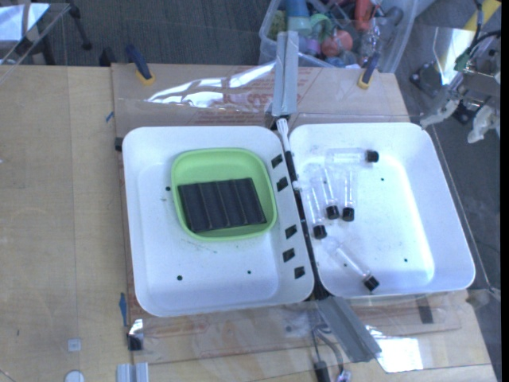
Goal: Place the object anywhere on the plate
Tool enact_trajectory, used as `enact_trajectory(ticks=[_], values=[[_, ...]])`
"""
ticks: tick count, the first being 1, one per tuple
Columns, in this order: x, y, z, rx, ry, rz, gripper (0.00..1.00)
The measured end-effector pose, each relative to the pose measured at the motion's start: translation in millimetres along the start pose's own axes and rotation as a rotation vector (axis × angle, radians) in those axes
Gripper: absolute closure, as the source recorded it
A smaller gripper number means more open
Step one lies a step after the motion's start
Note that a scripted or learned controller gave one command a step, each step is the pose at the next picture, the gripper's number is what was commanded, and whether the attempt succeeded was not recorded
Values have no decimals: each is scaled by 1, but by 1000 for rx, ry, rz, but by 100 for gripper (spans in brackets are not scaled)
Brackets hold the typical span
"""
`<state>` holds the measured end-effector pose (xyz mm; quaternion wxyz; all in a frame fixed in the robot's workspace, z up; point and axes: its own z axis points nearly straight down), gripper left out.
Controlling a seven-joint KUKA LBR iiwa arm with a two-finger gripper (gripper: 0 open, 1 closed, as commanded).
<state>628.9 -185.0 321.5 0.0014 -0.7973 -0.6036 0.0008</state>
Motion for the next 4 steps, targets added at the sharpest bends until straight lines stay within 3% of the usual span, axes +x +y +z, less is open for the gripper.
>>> enact_trajectory(ticks=[1, 2, 3, 4], values=[[-28, 14, -78, -6, -1, 130, 0], [-17, 7, 35, 0, 0, 187, 0], [-13, 44, -31, -5, -1, 205, 0], [-15, 44, 48, 3, -1, 310, 0]])
